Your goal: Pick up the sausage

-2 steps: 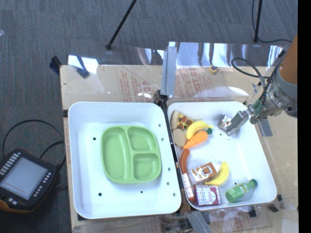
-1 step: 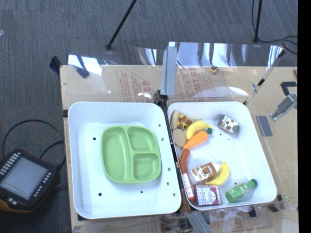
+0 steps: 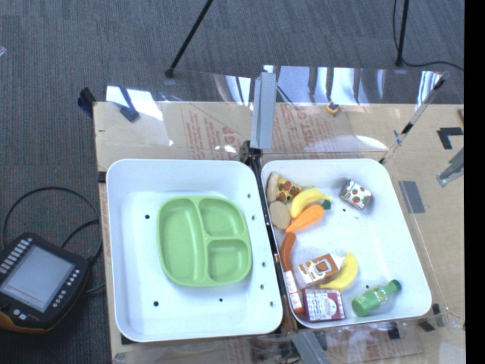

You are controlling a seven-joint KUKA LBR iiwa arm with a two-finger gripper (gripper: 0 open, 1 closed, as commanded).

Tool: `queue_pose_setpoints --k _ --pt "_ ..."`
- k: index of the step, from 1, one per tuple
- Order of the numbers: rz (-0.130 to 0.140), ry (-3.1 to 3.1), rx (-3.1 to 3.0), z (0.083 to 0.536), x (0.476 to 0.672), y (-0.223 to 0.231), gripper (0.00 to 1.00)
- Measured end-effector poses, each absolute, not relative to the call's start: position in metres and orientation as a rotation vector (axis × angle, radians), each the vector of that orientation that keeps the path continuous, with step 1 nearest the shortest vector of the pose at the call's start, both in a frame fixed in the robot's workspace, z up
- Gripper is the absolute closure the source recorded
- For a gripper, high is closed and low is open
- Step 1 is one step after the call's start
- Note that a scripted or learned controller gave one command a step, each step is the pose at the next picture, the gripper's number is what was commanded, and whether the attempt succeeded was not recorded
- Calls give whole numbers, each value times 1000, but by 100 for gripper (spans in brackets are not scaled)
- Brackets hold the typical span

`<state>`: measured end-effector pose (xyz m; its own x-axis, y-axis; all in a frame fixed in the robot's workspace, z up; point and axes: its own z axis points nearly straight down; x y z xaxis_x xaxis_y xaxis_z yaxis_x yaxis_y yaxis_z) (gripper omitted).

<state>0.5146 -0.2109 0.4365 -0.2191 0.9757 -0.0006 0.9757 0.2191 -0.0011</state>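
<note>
Two bins sit side by side on the table, and nothing has been lifted yet as far as this shot shows. The sausage [image 3: 288, 252], a slim orange-red piece, lies in the right bin [image 3: 394, 226] hard against its left wall, just below the carrot [image 3: 306, 218] and right beside the small carton [image 3: 317, 268]. One banana [image 3: 309, 200] rests above the carrot, another banana [image 3: 344, 272] curls under the carton, and a green bottle [image 3: 374, 297] lies at the lower right. Over in the left bin [image 3: 132, 203], the green tray [image 3: 204, 240] waits with its compartments bare. As for the claw, I cannot tell its state from this frame. My read: the pick is entirely ahead — approach, descent and grasp are all left, and that wall-side spot looks tight.
</note>
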Motion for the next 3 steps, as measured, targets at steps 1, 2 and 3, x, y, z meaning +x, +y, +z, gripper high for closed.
queue_pose_setpoints --k 1,2,3 --pt "4 -2460 -1953 445 517 -209 100" --pt "6 -2468 -1943 454 519 -207 100" --pt "7 -2477 -1933 463 521 -205 100"
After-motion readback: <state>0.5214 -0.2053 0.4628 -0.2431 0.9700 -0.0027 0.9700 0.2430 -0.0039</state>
